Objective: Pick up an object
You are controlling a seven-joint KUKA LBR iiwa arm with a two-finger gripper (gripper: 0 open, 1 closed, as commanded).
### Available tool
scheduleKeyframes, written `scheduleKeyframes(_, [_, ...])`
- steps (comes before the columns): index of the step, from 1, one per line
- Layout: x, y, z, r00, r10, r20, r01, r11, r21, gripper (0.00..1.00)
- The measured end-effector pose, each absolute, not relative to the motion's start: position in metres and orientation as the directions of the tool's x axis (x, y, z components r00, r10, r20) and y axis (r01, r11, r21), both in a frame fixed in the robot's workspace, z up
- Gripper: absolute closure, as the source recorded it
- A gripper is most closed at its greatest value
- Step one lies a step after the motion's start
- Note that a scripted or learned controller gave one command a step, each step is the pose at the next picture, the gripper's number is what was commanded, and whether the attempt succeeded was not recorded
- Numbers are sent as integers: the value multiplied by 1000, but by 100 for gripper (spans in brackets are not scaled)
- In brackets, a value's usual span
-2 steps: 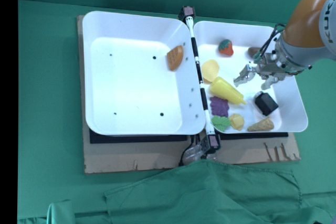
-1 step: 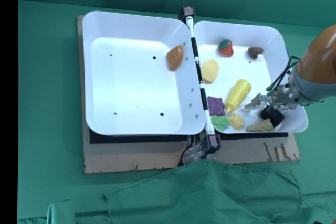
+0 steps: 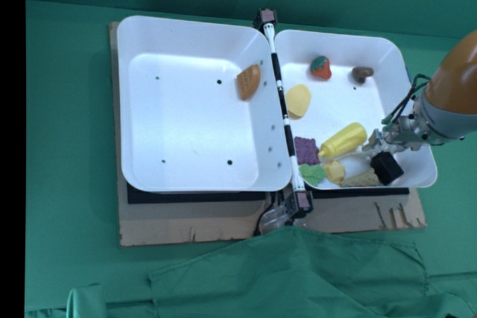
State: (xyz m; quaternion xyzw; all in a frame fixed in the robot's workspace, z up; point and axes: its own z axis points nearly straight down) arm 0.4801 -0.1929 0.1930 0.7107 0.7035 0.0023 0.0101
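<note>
My gripper (image 3: 378, 141) hangs over the front right part of the right bin (image 3: 387, 52), just right of a yellow bottle (image 3: 343, 140) that lies on its side. A tan ice-cream cone (image 3: 361, 178) lies just in front of the gripper by the bin's front wall. To its left are a small yellow piece (image 3: 335, 172), a green leafy piece (image 3: 312, 174) and a purple block (image 3: 306, 150). Further back lie a pale yellow rounded thing (image 3: 298, 100), a red strawberry (image 3: 320, 67) and a brown mushroom (image 3: 362, 74).
The left bin (image 3: 149, 41) holds an orange bread-like piece (image 3: 249, 81) against its right wall. A black-and-white bar (image 3: 279, 97) joins the two bins. Green cloth (image 3: 298, 272) is bunched in front of the bench.
</note>
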Motion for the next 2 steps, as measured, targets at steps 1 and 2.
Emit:
scheduleKeyframes(1, [492, -140, 283, -2, 1000, -2, 1000, 2, 10, 100])
scheduleKeyframes(2, [559, -107, 251, -1, 1000, -2, 1000, 1, 3, 100])
